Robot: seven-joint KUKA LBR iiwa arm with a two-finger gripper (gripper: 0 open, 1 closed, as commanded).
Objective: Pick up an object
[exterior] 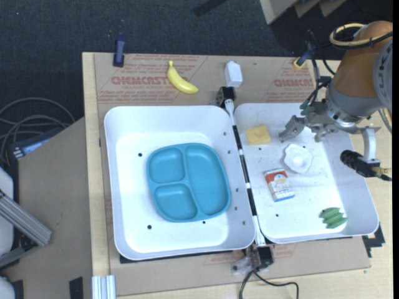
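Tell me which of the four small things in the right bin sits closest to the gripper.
The white cup, just below the gripper. The yellow sponge lies further left, the red carton lower, and the green pod near the bin's bottom corner.

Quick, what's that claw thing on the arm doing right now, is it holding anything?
Tool: open, holding nothing, hovering in the right bin above the white cup.

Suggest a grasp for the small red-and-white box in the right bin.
The box lies flat, long axis running roughly up-down in view. Come straight down from above and have the fingers close across its short width, mid-length. Both long sides look free; the white cup sits just beyond its top end.
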